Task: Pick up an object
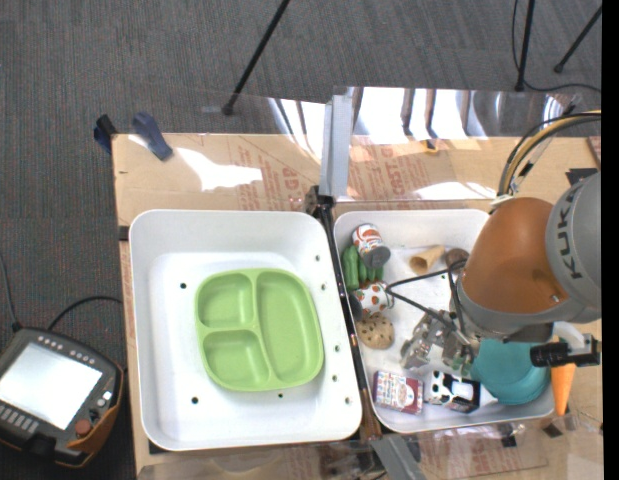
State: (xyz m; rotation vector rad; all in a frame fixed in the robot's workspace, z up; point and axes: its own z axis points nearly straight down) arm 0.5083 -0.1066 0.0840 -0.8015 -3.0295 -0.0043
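My gripper hangs low over the middle of the right bin, below the arm's orange band. Just left of it lies a brown cookie. A red and white carton sits in front of the gripper, beside a black and white toy. Further back are a red and white mushroom-like toy, a green vegetable, a red and white can and an ice cream cone. A teal bowl rests at the right, partly under the arm.
The left bin holds a green divided plate. An orange carrot lies at the right bin's edge. A pendant with a screen sits off the bench at lower left. Cables loop over the right bin.
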